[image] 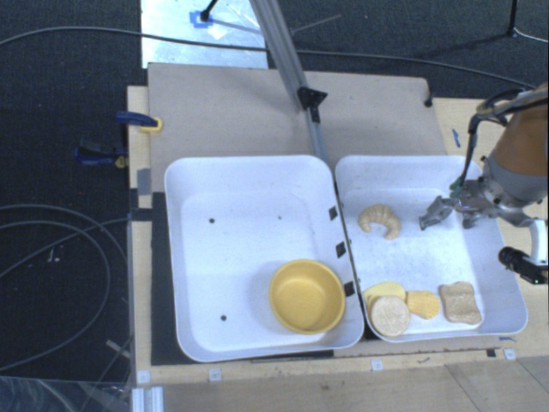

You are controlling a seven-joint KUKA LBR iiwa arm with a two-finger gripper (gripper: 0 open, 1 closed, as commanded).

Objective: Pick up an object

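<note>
While it hangs over the right bin (pixel 493 256), claw (pixel 453 212) fingers spread apart, holding nothing, croissant (pixel 380 220) nearby.

Bowl (pixel 307 295) in left bin (pixel 199 187); croissant (pixel 379 220) in right bin (pixel 386 174).

A yellow bowl (pixel 307 295) sits in a white bin (pixel 197 178) (plain, unpatterned), the croissant (pixel 379 220) tan.

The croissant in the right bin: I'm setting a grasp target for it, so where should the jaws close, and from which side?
Grip the croissant across its thick middle, coming straight down from above. It lies flat and alone on the right bin, arched with both tips curving toward the near side, so the middle is the widest, steadiest part. The gripper sits just to its right.
</note>
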